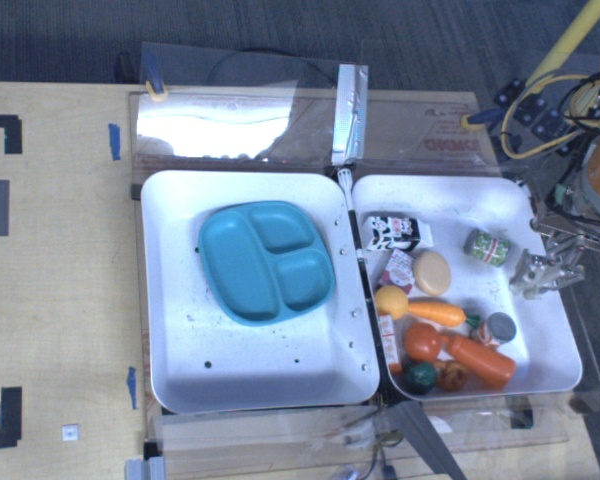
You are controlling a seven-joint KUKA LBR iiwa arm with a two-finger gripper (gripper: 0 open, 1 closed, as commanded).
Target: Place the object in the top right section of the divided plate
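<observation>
A blue divided plate (242, 273) lies in the left bin (180, 358), with nothing in its three sections; its top right section (283, 227) faces the bin's far side. The right bin (555, 353) holds several toy foods: a black-and-white milk carton (392, 232), a green can (487, 247), a beige round piece (432, 273), a yellow lemon (389, 300), an orange carrot (436, 313), a red tomato (421, 341) and a long red-orange piece (478, 360). My gripper (542, 271) hangs over the right bin's right rim, beside the green can, with nothing seen in it.
A small grey can (500, 326), a dark green piece (418, 374) and a red-white packet (398, 266) also lie in the right bin. A raised divider (356, 268) separates the bins. Yellow cables (540, 118) and a clear panel (240, 118) sit at the back.
</observation>
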